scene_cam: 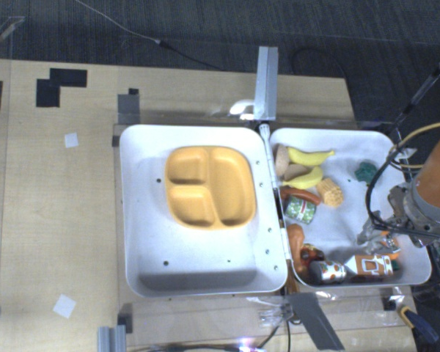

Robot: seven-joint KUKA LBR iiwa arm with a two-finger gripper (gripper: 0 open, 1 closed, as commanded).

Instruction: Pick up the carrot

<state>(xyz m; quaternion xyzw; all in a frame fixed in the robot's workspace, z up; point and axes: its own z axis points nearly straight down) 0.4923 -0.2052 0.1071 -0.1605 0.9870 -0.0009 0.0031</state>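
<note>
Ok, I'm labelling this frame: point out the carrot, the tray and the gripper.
carrot (296, 235): camera view, middle of its orange body.
tray (210, 185): camera view, its central divider.
gripper (378, 242): camera view, between its fingertips.

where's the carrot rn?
In the right bin, against its left wall near the front: the carrot lies just below the green packet, above the bottles.

A pale wooden bench top (51, 218) fills most of the view, with dark grey ribbed carpet floor (205, 9) beyond its 12 o'clock edge. Black rectangular tape patches (59, 85) sit toward 10 o'clock, and small white paper squares (72, 140) lie toward 9 and 7 o'clock. A thin grey cable (110, 20) crosses the carpet. An upright grey metal post (267, 83) stands at 12 o'clock.
</note>
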